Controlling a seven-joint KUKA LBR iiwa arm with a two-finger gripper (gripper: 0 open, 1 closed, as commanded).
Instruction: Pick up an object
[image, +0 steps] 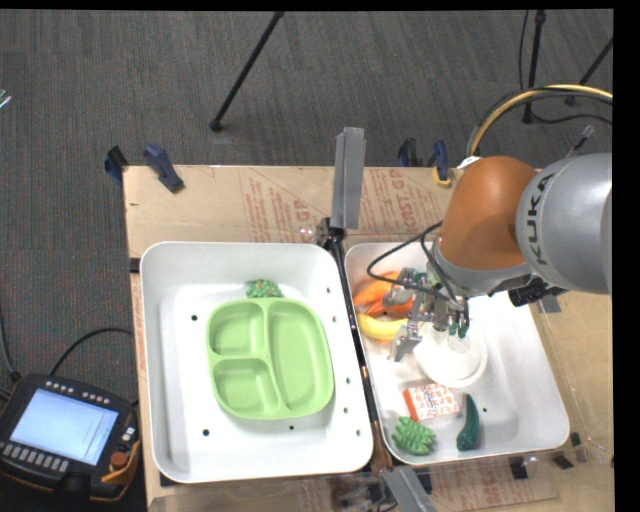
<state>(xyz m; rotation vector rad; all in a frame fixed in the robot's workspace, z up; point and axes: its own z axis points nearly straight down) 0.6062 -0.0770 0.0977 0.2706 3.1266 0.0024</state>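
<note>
My gripper (432, 335) hangs low in the right bin (530, 400), open, with its fingers (405, 342) spread just above a white cup (452, 362); nothing sits between them. To its left lie a yellow banana (378, 326) and an orange toy (372, 294), partly hidden by the gripper. In front of the cup lie an orange-and-white carton (432, 401), a leafy green toy (412, 436) and a dark green pickle-shaped toy (469, 425).
The left bin (170, 400) holds a light green divided plate (270, 358) with a small green toy (263, 289) at its far edge. A grey post (348, 190) stands behind the bins' shared wall. A teach pendant (65, 430) lies at the lower left.
</note>
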